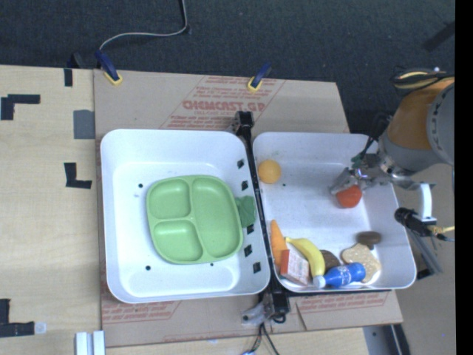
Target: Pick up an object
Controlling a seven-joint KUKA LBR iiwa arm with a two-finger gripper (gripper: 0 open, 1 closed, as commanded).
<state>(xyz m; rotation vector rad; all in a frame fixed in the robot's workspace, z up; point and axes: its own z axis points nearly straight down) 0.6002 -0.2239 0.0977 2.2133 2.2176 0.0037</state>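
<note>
Camera view. The gripper (350, 186) sits low in the right bin (310, 150), toward that bin's three o'clock side, with its metal fingers (341, 183) angled down and to nine o'clock. A small red-orange object (349, 196), possibly a toy tomato, lies directly under the fingertips and appears to touch them. Whether it is actually between the fingers or merely beneath them cannot be determined at this slant, and the width of the opening cannot be told either.

Location of candidate items: the red-orange object is near the bin's three o'clock wall, well apart from the orange ball (269, 171) at the bin's ten o'clock corner. A cluster at the six o'clock edge holds a banana (308, 254), a carrot (278, 241), a blue bottle (343, 274), a slice of bread (360, 259) and a brown piece (368, 238). The left bin (118, 198) carries a green divided plate (194, 217).

Risks, as judged:
- The object is small and rounded; an off-centre closure would likely squirt it sideways across the smooth bin floor.
- A grip on its upper edge alone may release it during the lift.
- The nearby wall limits room for correction; a finger could strike it.
</note>
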